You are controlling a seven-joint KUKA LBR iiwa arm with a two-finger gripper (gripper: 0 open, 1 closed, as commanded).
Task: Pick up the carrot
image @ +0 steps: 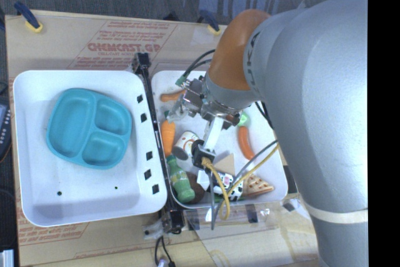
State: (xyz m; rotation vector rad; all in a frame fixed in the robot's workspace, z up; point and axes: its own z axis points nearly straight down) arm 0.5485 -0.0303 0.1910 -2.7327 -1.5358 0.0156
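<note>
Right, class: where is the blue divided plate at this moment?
In the camera view the blue divided plate lies in the left bin, in its upper half, beside the cluttered right bin.

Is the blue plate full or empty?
Empty: all three sections of the blue plate show only bare blue.

The grey arm [325, 97] is extended in from the right, and much of that side is taken up by its bulk. The orange band [236, 53] is seen above the wrist [222, 100]. The gripper [186, 99] appears to be pointed down and leftward, though it is largely hidden beneath the wrist.
</note>
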